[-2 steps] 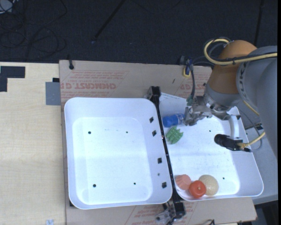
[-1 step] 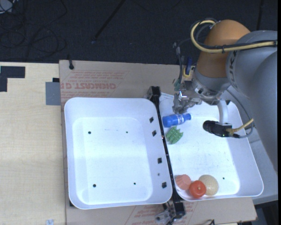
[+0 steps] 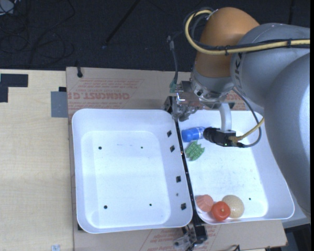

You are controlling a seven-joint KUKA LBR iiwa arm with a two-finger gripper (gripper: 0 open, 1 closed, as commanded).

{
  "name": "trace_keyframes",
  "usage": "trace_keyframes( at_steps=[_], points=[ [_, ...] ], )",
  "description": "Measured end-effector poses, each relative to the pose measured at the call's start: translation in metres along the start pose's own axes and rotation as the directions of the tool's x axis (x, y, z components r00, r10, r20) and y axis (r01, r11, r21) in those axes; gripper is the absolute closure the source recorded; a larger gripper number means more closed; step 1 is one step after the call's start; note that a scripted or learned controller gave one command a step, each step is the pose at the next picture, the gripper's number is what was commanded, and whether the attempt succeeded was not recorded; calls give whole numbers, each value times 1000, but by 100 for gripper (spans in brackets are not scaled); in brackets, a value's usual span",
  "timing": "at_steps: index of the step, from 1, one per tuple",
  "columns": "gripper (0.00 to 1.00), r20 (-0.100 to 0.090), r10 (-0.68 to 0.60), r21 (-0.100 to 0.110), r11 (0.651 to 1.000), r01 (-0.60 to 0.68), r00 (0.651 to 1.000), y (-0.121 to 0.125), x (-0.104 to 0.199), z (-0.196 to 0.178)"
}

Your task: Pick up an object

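Camera view: hand (image 3: 182, 109) hangs at the right bin's (image 3: 275, 192) 11 o'clock corner, above the blue bottle (image 3: 191, 134); its grip state cannot be told.

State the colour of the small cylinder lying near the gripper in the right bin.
Blue; the small plastic cylinder shows best in the camera view.

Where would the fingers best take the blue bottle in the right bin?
Across the middle of the blue bottle's round body, coming from above. It lies on its side, long axis roughly left-right, so closing across its width looks surest; the green piece sits just below it.
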State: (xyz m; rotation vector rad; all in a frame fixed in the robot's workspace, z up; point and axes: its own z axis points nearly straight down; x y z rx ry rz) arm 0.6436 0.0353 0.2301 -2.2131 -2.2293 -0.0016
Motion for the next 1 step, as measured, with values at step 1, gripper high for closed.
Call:
trace_keyframes(
  at_steps=[1],
  points=[
    [100,-2,1,-12,1000,-1,1000,2,52,-129]
  ],
)
